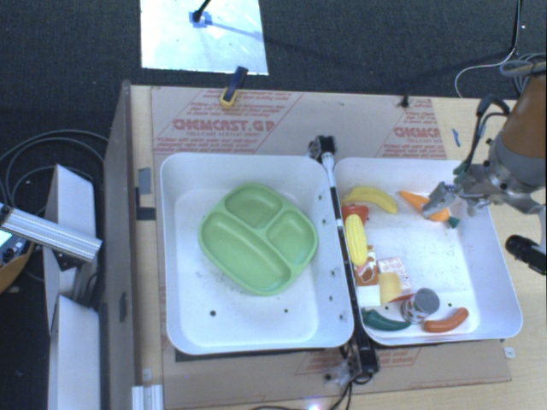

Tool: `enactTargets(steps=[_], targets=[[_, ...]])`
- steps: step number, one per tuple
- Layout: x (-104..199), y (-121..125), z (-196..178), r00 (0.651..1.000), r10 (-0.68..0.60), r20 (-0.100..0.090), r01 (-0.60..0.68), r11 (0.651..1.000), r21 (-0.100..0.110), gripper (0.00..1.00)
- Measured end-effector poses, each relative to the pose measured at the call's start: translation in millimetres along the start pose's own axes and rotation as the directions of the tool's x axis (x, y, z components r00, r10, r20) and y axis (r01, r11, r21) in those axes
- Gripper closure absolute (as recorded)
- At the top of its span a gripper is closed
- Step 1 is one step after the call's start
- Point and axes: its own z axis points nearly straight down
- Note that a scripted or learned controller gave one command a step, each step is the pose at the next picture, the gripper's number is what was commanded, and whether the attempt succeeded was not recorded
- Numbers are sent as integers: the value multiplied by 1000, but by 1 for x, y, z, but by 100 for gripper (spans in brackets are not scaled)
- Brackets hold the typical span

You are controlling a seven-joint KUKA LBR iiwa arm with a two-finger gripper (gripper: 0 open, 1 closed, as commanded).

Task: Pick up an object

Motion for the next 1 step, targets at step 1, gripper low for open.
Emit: enactTargets(steps=[1], targets=[[-21,-11,104,1000,10,-2,-10,1000,14,0]])
